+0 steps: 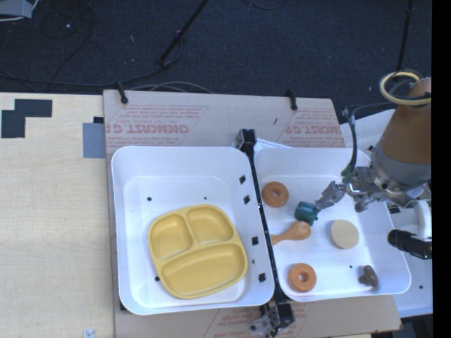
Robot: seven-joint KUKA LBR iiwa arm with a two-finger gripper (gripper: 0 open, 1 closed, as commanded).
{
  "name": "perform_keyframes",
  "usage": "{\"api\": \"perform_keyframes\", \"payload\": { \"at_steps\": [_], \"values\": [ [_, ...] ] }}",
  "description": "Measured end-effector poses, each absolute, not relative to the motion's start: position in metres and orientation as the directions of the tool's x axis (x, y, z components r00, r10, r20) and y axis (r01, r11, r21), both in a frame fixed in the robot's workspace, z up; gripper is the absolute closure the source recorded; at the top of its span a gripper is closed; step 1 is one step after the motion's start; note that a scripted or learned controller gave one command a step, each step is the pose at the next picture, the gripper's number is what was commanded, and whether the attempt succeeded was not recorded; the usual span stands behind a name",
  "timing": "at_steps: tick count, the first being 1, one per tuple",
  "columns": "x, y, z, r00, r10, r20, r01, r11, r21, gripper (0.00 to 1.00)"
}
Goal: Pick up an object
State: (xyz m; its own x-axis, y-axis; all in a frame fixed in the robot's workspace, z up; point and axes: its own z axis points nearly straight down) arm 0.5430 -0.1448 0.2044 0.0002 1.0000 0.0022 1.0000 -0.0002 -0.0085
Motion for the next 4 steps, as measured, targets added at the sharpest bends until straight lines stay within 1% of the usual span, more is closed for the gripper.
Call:
{"api": "perform_keyframes", "payload": {
  "at_steps": [1, 2, 3, 4],
  "values": [
    [0.54, -0.143, 0.161, 0.0, 1.0, 0.003, 1.0, 0.0, -0.008, 0.0],
    [0.536, -0.139, 0.106, 0.0, 1.0, 0.005, 1.0, 0.0, 0.006, 0.0],
    [0.538, -0.141, 0.12, 0.003, 1.0, 0.003, 1.0, -0.003, 0.013, 1.0],
    [0.541, -0.148, 0.165, -0.001, 1.0, -0.001, 1.0, 0.001, 0.001, 1.0]
  ]
}}
